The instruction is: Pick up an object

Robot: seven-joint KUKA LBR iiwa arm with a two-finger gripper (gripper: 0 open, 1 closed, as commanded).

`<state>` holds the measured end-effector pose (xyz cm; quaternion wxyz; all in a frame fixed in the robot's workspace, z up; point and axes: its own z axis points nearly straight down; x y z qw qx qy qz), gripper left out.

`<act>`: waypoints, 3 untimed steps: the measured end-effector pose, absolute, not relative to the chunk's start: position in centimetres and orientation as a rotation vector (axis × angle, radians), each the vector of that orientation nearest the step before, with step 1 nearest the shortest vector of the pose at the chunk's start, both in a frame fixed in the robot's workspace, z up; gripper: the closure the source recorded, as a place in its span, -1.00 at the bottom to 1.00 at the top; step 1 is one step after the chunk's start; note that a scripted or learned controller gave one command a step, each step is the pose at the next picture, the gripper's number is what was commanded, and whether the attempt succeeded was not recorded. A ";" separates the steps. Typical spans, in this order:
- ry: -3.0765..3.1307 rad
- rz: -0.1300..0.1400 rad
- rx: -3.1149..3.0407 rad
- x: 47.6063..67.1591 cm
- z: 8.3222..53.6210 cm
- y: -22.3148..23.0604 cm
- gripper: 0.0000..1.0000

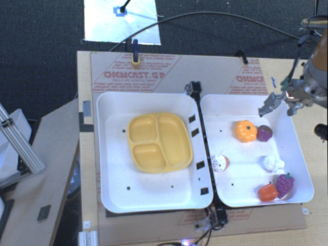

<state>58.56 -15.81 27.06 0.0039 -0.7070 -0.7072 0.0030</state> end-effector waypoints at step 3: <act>-2.225 0.002 -2.215 59.0 16.2 -14.3 -1.00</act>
